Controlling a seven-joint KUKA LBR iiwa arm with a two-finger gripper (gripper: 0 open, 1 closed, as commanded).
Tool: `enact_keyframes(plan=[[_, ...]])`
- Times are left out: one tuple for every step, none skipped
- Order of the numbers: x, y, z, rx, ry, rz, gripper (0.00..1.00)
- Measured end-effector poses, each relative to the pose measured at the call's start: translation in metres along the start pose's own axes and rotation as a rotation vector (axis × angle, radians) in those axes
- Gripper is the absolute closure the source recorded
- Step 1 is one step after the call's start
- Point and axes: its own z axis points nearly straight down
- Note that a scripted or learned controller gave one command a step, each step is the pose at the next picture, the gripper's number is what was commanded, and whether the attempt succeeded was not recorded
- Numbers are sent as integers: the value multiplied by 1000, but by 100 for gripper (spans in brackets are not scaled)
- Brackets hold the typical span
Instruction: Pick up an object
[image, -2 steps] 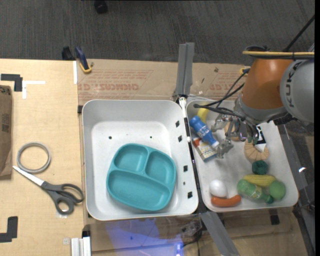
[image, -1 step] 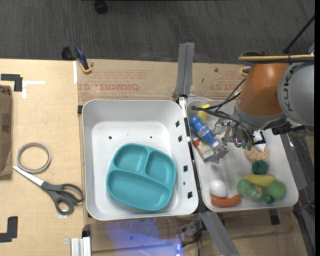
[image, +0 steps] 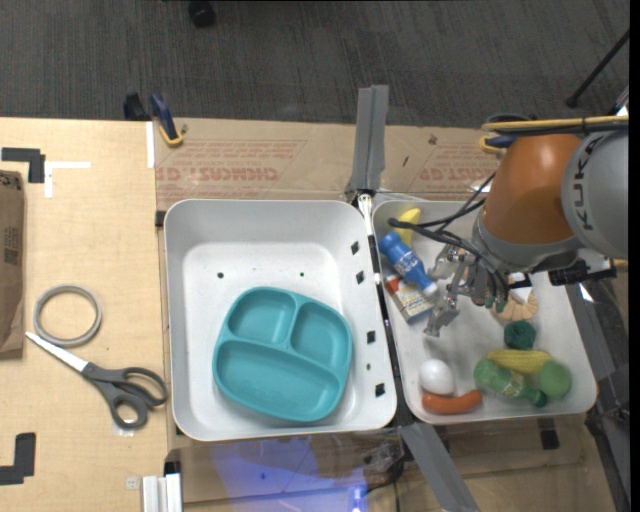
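Toys crowd the right bin (image: 583, 330): a blue bottle (image: 405, 262) by its left wall, a smooth white egg (image: 436, 376) and an orange sausage (image: 452, 402) near the front rim, green and yellow pieces (image: 522, 373) in the front right corner. Bare floor shows mid-bin. The metal pincer (image: 440, 320) hangs there, over nothing, its grip impossible to read. The left bin (image: 190, 300) holds a teal divided plate (image: 284, 353).

The bench (image: 90, 230) is bearing two white bins (image: 190, 330) at three o'clock, tape roll (image: 67, 315) and scissors (image: 105, 380) at nine.
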Motion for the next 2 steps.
enact_keyframes(plan=[[-50, -105, -1, 0, -4, -182, 0], [-52, -104, -12, 0, -10, -182, 100]])
